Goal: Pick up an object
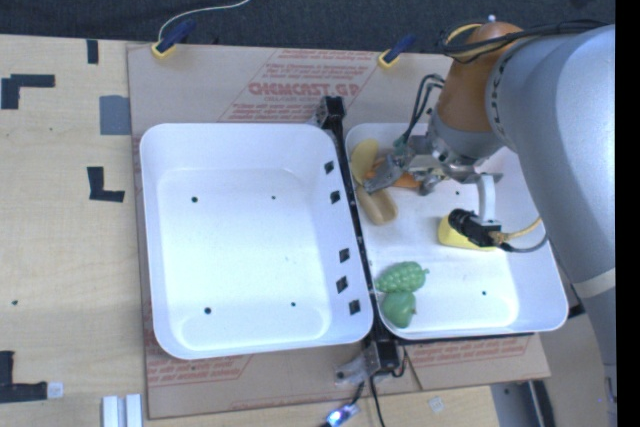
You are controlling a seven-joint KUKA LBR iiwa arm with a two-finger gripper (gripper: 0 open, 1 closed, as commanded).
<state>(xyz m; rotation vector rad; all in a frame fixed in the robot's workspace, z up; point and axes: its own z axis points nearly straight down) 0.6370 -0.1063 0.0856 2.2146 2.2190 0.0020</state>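
My gripper (400,171) hangs low over the far left part of the right bin (520,310). An orange object (384,181) lies right at its tip, touching or just under it. A pale yellow piece (365,155) lies beside it against the bin's left wall. Just in front sits a tan oblong object (378,206). A yellow object (452,234) rests in the middle of the bin. At the near left corner are a bumpy green object (402,276) and a smooth green one (398,308).
The left bin (165,215) stands beside the right one, and a black divider strip (340,205) runs between them. The grey arm (570,145) covers the right side of the right bin. Both bins rest on a cardboard sheet (290,85).
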